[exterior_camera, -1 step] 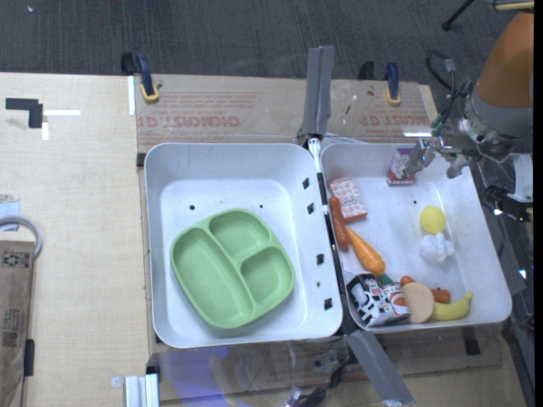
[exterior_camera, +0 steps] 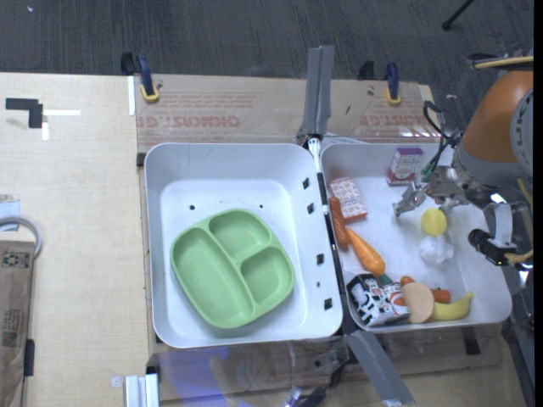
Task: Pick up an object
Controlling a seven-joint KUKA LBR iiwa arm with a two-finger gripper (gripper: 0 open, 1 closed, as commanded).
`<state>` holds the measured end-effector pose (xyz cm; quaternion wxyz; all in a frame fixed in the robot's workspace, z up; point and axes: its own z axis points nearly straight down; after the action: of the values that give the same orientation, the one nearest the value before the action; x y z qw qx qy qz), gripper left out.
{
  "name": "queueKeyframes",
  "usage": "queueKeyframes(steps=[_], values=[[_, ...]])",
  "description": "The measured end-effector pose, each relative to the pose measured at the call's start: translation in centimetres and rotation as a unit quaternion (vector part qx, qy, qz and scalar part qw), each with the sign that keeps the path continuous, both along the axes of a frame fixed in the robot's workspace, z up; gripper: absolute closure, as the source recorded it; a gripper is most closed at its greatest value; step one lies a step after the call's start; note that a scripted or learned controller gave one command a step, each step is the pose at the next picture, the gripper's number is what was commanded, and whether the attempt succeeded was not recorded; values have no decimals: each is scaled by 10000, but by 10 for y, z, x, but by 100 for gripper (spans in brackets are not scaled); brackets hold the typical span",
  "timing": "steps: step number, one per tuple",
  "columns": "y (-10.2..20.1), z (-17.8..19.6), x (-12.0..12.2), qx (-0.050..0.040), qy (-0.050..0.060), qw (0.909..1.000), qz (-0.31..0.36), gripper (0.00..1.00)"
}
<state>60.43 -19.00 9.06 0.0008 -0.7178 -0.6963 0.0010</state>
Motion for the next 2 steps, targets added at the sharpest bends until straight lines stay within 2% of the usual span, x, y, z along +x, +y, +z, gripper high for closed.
queueKeyframes(steps=[1, 2], values=[[-20, -1, 55, 73, 41, 9993, 369, 0], [-16, 0, -26, 24, 10, 10000, 77, 0]])
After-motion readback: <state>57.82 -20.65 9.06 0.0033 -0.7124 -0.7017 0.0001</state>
